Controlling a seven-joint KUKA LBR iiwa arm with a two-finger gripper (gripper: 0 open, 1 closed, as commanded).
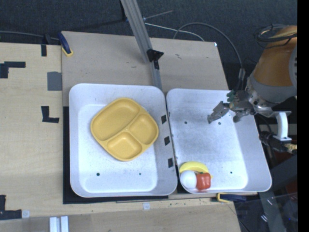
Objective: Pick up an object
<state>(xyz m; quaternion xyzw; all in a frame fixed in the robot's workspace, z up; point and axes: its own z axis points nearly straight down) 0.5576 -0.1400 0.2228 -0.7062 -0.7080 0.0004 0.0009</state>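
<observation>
Hovering with fingers apart, nothing between them, the gripper (226, 113) should be lowered squarely over the toy cluster (195, 176), well below-left of it.

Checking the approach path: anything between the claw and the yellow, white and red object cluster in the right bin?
Nothing visible. The claw sits over the right bin near its far edge; the cluster lies in the near-left corner, with bare bin floor between. The yellow tray is in the other bin.

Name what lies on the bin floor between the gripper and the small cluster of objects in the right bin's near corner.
Nothing: in the camera view, only bare speckled white floor of the right bin separates the gripper from the cluster.
</observation>
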